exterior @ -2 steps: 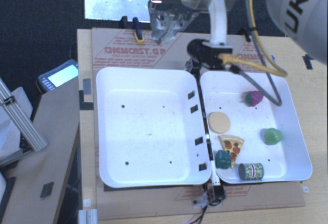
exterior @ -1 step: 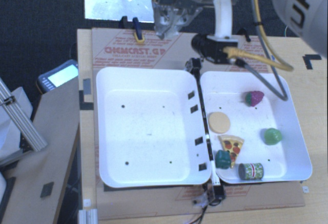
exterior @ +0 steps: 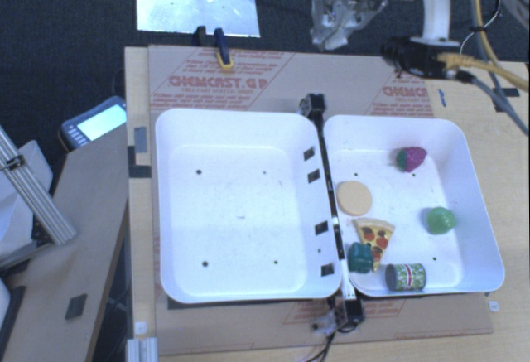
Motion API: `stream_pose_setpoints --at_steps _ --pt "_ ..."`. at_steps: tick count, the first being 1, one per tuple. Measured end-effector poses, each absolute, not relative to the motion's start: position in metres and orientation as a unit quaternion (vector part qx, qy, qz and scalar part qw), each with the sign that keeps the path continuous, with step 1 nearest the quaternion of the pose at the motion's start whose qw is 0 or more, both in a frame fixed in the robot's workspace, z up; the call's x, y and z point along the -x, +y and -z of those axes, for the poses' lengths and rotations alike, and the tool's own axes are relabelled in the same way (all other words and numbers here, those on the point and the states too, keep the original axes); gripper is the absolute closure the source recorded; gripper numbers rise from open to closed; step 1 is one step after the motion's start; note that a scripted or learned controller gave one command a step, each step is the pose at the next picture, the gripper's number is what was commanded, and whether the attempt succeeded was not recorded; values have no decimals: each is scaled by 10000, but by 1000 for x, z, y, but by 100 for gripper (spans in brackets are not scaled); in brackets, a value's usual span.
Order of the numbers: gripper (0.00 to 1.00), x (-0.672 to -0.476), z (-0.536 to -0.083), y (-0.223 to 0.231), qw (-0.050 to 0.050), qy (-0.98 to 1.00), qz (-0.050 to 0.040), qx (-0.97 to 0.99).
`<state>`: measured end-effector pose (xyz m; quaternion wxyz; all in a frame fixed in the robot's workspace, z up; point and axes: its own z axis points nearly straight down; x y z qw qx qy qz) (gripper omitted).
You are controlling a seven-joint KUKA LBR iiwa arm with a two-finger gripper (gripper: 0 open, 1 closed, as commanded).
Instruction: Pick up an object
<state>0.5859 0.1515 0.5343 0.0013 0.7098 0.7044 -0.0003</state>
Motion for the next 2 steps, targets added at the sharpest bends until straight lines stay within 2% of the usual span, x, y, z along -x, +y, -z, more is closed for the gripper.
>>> stream_pose_setpoints --at_steps 1,2 --pt "100 -585 -534 240 -8 7111 -15 -7031" --pt "100 -499 -537 181 3 7068 -18 -7074"
